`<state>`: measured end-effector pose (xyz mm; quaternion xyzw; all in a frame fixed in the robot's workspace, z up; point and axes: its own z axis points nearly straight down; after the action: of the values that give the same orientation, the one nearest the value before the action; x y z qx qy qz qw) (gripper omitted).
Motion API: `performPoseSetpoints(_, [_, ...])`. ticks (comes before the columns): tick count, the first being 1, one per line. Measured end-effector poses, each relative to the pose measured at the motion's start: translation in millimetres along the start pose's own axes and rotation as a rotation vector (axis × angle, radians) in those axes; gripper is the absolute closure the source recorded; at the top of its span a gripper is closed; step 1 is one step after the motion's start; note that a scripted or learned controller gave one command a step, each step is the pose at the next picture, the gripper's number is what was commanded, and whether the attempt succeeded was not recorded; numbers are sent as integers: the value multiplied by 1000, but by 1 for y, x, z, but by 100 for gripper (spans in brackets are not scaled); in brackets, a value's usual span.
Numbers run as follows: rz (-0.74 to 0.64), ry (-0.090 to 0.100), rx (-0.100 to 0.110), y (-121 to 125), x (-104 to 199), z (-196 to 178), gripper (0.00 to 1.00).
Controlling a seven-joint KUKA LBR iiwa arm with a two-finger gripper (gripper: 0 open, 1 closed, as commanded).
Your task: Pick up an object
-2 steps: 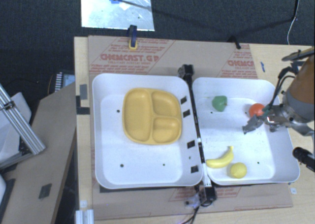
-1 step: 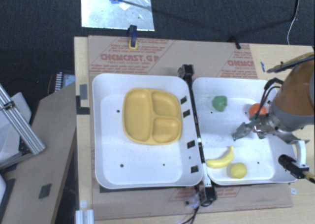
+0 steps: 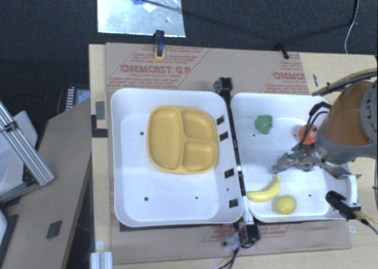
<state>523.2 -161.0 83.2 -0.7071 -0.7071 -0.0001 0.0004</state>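
Pincer, metal, state unclear, hovers above curved smooth banana in white bin.

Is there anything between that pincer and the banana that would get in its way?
Nothing visible does. The pincer hangs over the right bin, with the banana just below it in the camera view and bare white bin floor between them. The yellow ball lies beside the banana, off that path.
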Motion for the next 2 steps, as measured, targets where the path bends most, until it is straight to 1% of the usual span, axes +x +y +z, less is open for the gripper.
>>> performPoseSetpoints(1, [1,-2,-3,1,-1,-12,100])
performPoseSetpoints(2, [-4,-3,-7,12,-1,-68,100])
